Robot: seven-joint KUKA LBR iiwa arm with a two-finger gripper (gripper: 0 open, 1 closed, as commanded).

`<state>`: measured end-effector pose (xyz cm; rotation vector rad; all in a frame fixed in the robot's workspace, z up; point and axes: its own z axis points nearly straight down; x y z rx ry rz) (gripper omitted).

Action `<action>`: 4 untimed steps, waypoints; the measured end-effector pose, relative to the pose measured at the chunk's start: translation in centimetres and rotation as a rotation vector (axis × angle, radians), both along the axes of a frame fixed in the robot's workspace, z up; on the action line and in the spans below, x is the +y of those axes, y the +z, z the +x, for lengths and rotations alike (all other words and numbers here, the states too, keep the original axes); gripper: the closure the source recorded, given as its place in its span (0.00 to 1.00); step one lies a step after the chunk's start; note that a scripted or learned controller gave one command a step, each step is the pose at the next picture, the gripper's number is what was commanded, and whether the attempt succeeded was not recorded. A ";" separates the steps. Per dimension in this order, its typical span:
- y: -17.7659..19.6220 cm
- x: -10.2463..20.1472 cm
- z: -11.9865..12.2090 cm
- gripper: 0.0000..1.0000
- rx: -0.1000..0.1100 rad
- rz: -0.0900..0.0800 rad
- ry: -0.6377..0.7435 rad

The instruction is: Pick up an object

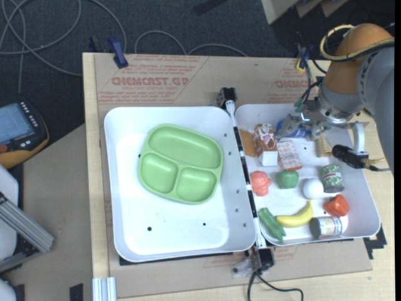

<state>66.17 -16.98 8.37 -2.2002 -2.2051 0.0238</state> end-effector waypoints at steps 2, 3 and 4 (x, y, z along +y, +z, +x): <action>0.1 1.4 -9.2 0.00 -0.028 -0.008 -0.003; 0.1 6.6 -6.6 0.00 -0.031 -0.007 -0.001; -0.4 6.6 -2.4 0.00 0.010 -0.011 0.000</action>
